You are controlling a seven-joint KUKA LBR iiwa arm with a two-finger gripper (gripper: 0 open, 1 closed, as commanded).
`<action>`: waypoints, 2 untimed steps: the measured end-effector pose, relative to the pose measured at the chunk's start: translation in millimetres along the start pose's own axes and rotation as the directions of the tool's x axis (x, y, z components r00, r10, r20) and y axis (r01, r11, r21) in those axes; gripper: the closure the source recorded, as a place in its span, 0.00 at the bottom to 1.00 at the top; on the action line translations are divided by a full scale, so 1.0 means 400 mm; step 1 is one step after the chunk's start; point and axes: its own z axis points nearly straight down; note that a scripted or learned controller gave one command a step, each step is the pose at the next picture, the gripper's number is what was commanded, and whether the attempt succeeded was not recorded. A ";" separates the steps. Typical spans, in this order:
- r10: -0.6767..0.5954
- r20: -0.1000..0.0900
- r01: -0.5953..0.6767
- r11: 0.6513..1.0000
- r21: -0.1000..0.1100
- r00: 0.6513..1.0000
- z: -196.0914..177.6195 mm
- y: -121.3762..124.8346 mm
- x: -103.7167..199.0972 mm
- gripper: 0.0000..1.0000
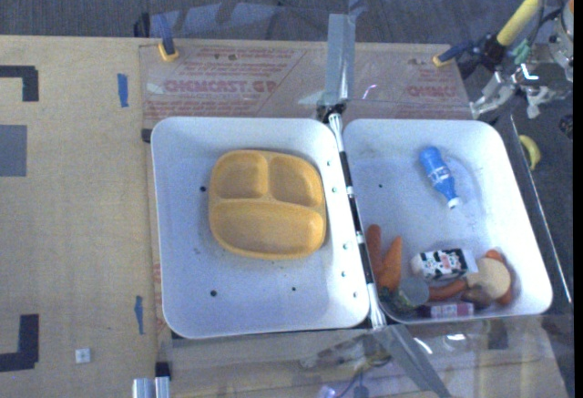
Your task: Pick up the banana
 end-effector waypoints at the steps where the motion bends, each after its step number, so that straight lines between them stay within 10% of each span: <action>1: -0.033 0.000 0.033 0.999 0.000 0.999 0.268 -0.167 -0.040 0.00; 2: -0.141 -0.001 0.141 0.990 0.000 0.990 0.386 -0.374 0.050 0.00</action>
